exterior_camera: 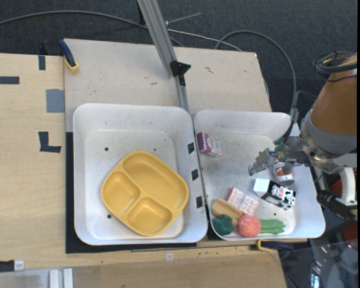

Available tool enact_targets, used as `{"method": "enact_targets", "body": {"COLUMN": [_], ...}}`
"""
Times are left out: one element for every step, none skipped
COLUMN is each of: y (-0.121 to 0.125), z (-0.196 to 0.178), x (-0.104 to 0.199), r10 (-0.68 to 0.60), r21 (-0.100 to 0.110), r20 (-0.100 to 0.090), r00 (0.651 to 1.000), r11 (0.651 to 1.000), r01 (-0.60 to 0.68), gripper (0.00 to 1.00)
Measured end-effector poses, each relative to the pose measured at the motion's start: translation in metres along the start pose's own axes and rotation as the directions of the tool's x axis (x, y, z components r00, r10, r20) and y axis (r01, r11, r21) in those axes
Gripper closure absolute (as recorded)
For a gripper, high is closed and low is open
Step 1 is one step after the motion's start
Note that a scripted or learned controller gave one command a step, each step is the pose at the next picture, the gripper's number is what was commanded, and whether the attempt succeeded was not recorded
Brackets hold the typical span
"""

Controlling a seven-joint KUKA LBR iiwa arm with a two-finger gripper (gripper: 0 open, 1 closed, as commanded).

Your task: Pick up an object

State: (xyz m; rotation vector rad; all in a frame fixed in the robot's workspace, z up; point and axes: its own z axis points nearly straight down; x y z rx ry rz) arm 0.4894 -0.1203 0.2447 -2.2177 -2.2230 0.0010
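— Objects for picking lie in the right white bin (228,122): a small purple packet (210,144), a pink-and-white carton (243,201), a red ball (249,225), a green toy (224,224).
— And the hand (267,161)?
— Low over that bin's right side; whether it's apart or together, I cannot tell.
— Left bin (87,161)?
— A yellow divided plastic tray (145,192).

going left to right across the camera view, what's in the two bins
yellow divided plate → small purple packet → green toy → pink-and-white box → gripper → black-and-white cow-print item
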Motion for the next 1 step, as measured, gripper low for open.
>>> {"method": "enact_targets", "body": {"y": [-0.0001], "z": [-0.0001], "x": [-0.0001], "r10": [0.000], "r21": [0.000], "r20": [0.000], "r00": [1.000], "r11": [1.000], "r01": [0.000], "gripper": [0.00]}}
